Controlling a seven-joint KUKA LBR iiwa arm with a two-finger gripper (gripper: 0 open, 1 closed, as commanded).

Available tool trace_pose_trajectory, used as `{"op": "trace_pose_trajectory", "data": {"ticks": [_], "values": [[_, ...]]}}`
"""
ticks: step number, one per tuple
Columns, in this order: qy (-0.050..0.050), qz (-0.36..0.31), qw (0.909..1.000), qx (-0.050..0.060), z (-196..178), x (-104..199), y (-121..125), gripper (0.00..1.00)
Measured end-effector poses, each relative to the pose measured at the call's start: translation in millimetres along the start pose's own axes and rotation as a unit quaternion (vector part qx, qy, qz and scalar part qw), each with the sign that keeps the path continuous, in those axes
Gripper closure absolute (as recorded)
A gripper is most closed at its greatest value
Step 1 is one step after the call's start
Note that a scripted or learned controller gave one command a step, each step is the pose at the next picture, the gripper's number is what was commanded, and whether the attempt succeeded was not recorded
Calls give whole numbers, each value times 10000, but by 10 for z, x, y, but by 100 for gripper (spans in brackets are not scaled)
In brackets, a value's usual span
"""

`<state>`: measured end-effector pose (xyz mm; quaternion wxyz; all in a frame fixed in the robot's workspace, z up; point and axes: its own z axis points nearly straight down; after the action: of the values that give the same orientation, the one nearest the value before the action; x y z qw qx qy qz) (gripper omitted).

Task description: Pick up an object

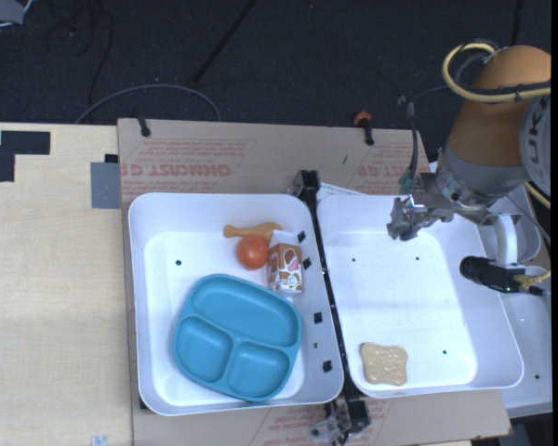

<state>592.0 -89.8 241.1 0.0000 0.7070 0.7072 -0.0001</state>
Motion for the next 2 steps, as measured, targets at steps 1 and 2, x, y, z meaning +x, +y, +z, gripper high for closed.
{"op": "trace_pose_trajectory", "data": {"ticks": [1, 2], "values": [[0, 0, 10000, -3, -407, -14, 2, 100], [4, -8, 10000, 23, -227, 412, -117, 100]]}}
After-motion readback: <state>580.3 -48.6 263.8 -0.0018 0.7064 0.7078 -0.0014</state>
